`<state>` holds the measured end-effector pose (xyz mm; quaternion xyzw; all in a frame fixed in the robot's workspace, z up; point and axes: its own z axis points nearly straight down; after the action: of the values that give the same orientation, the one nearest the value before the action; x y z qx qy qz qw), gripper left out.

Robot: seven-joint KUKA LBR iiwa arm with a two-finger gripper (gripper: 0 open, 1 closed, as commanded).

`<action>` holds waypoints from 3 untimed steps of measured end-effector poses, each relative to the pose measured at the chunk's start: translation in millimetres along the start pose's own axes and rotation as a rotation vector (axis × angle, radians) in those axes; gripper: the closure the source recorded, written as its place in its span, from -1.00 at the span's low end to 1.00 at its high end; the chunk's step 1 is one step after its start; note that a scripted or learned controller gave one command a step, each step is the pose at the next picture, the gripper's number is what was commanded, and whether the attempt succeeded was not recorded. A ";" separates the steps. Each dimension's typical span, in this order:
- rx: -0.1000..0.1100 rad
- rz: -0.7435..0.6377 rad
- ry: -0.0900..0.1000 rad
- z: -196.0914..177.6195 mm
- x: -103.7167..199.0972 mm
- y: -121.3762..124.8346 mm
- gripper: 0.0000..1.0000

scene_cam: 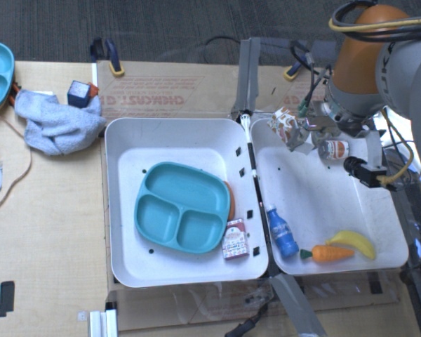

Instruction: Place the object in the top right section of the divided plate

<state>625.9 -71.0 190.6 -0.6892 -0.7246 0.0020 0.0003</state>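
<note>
A teal divided plate (182,206) lies in the left bin (126,153), with one large section at the back and two smaller ones in front. My gripper (292,133) hangs over the far left corner of the right bin (379,209). It is shut on a crumpled white and red packet (283,123), which sticks out to the left of the fingers, just above the bin's rim. The plate is well to the left of the packet and nearer the front.
A red and white carton (235,243) and a brown disc (229,199) sit by the plate's right edge. The right bin holds a blue bottle (282,234), a carrot (331,253), a banana (354,242) and a small jar (333,148). A grey cloth (59,121) lies on the bench.
</note>
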 end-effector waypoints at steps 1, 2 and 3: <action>-0.001 -0.288 0.001 -0.6 72.9 -3.0 1.00; -0.003 -0.381 0.001 -1.0 166.9 41.3 1.00; -0.005 -0.717 -0.001 -41.0 217.1 23.1 1.00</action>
<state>638.3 147.1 231.0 -0.3913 -0.9203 0.0002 -0.0011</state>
